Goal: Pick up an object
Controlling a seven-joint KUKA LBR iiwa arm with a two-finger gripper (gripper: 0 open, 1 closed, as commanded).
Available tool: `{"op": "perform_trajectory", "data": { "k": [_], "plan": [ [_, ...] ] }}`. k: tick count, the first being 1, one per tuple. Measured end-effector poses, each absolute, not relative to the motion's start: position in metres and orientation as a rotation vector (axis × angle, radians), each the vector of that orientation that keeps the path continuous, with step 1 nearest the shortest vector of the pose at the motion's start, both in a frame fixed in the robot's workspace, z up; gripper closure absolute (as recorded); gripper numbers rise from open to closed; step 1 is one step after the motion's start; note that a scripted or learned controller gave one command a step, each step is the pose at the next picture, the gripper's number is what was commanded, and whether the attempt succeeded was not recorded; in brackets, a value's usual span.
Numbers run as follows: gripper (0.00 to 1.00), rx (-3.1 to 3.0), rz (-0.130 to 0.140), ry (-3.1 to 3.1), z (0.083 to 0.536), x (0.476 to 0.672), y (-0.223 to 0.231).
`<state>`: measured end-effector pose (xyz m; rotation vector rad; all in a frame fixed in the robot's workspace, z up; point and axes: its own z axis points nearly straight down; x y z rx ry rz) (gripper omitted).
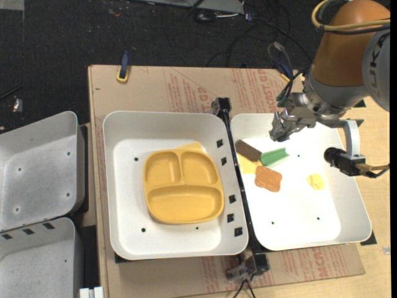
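The end effector (282, 131) hangs over the right bin (347, 225); I cannot tell its state. Just below it lies a flat green block (273, 156), tilted, between a brown bar (249, 149) and an orange toy (268, 179).

- The bench (167, 82), a brown board with red print, carries everything.
- Two shallow white bins sit side by side on it: left bin (124, 228), right bin (347, 225).
- A small blue-and-yellow clamp (123, 69) grips its far edge.
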<state>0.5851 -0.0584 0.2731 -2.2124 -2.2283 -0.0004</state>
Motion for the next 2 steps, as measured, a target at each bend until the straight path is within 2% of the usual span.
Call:
{"op": "perform_trajectory", "data": {
  "k": [1,2],
  "plan": [
    [1.0,-2.21,0.0,-2.229,0.272,0.572,0.001],
    [1.0,-2.212,0.003,-2.227,0.252,0.561,0.053]
  ]
}}
